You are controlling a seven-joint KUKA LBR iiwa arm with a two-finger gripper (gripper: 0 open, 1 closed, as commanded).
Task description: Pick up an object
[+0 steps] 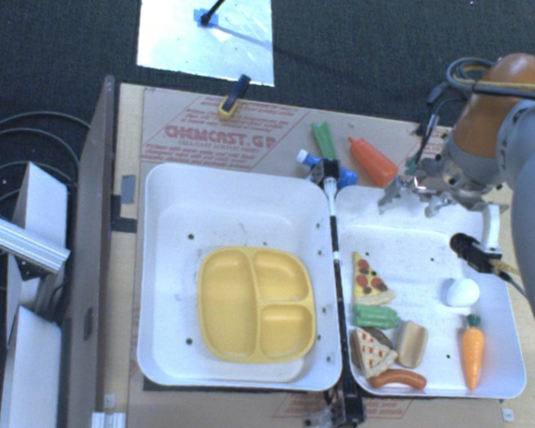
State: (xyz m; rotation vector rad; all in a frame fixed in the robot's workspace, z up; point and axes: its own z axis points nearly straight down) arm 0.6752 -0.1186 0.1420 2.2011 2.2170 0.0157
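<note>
Nothing is picked up yet, as far as can be seen. The hand point(418, 196) is seen above the far edge of the right bin point(497, 372), at the end of the grey arm point(529, 139). Its two fingers are spread apart, and nothing is held between them.

The toy foods are all lying in the right bin. A pizza slice point(370, 282) is placed near the wall between the bins. Just below it, a green pod point(376, 316) is seen. Under that, a second pizza slice point(371, 349) and a bread piece point(412, 344) are laid side by side. A sausage point(398, 380) is found at the near edge. A white egg point(460, 293) and a carrot point(472, 350) are lying more to the right, and the carrot is just below the egg.

In the left bin point(175, 247), a yellow tray point(257, 303) is set. It is split into three parts.

The whole job is judged to be left: one toy must be chosen, the hand must be lowered onto it, closed on it, and lifted.
</note>
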